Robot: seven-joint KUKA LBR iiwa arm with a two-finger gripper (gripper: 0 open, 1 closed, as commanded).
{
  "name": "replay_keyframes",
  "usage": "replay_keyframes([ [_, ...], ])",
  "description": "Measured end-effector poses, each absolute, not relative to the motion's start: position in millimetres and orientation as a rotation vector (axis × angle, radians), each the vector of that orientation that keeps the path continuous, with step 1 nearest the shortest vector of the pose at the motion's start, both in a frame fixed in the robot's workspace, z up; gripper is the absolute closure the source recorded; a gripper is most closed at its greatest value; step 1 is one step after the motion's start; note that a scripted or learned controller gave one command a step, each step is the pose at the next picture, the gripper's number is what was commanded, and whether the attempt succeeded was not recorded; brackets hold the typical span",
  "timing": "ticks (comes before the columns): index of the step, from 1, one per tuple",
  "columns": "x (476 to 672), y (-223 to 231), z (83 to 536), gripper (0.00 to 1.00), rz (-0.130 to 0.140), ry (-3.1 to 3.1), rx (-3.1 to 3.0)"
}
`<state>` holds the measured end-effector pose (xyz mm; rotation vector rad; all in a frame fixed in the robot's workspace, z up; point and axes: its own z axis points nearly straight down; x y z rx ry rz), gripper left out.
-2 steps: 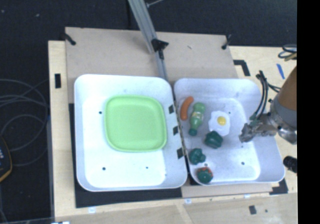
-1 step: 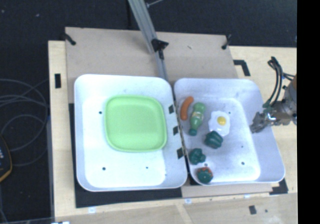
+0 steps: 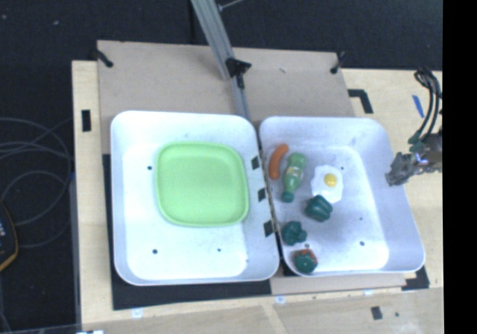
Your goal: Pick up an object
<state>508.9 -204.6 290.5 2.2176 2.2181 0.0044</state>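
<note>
The right bin [image 3: 373, 198] holds several small toy foods. An orange sausage [image 3: 276, 161] lies at its left wall, with a green bottle [image 3: 292, 175] beside it. A fried egg [image 3: 329, 183] rests near the middle, and a dark green pepper [image 3: 319, 209] sits just below it. Another dark green piece [image 3: 293, 233] and a red and green piece [image 3: 304, 259] lie toward the front left corner. My gripper [image 3: 402, 168] hangs at the bin's right rim, apart from all of the objects, and it is small and dark here.
The left bin [image 3: 134, 243] holds a light green square plate [image 3: 201, 183]. A grey metal pole [image 3: 212, 23] slants in from the top down to the join between the two bins. Cables [image 3: 427, 109] hang at the right edge above the gripper.
</note>
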Motion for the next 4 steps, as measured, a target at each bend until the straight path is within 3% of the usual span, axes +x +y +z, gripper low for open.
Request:
replay_keyframes([
  [4, 515.9, 6.1, 271.2, 1.00, 0.000, 2.225, 2.219],
])
